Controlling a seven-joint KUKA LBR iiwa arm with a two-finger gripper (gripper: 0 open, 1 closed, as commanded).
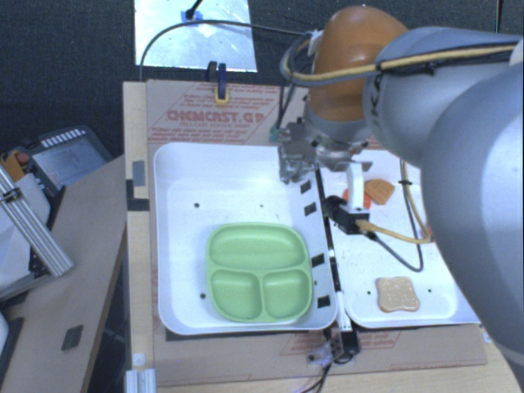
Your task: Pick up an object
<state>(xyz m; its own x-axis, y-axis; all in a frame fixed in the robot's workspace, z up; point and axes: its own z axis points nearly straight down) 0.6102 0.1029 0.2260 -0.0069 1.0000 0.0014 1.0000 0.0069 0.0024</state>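
Grey arm (458, 113) reaches in from the right, above the seam between two white bins (180, 219). Green divided plate (259, 271) lies in the left bin's near half. Toast slice (398, 294) and an orange cracker-like piece (379, 191) lie in the right bin. Hand (296, 169) hangs near the seam; finger opening cannot be told, nothing visibly held.

Brown cardboard sheet (209, 115) under bins; yellow clamp (221, 84) at its far edge; foil square (196, 23) behind.
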